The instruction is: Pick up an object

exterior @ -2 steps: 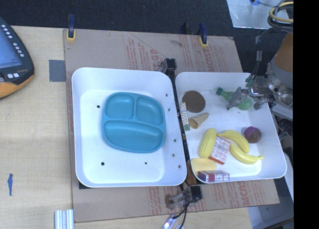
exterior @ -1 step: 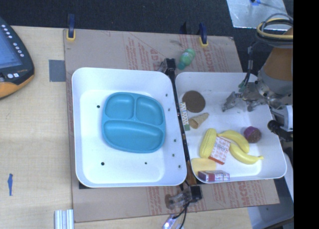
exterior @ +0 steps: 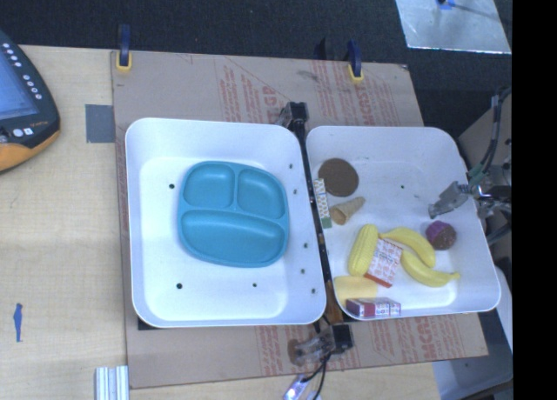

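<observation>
meanwhile the gripper (exterior: 444,203), fingers unclear, hovers just above the purple ball (exterior: 441,235).

Blue divided plate (exterior: 233,214), white bins (exterior: 157,142), yellow banana (exterior: 418,255), brown cookie (exterior: 338,177), purple ball (exterior: 441,235)

A wooden bench (exterior: 61,242) bears a cardboard sheet (exterior: 218,85), two white bins (exterior: 148,216) and a handheld pendant (exterior: 22,103).
</observation>
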Tool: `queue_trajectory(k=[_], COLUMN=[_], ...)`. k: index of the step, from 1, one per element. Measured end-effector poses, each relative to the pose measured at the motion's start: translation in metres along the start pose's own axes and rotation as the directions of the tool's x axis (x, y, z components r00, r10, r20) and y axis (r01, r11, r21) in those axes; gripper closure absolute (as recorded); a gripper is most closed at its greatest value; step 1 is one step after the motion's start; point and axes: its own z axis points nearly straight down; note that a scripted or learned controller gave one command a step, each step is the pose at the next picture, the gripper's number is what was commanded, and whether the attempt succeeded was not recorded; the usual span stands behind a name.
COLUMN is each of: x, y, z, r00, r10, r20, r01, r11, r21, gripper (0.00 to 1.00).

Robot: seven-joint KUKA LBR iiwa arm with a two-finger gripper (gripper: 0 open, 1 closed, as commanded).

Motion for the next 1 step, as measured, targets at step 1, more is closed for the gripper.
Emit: queue_trajectory(k=[1], x=[0.0089], y=[0.0189], z=[0.1184], r00=[1.000], r10=[-0.009], r20=[-0.002], r01=[0.009], r11=[1.000], r21=[0.006], gripper=[0.00])
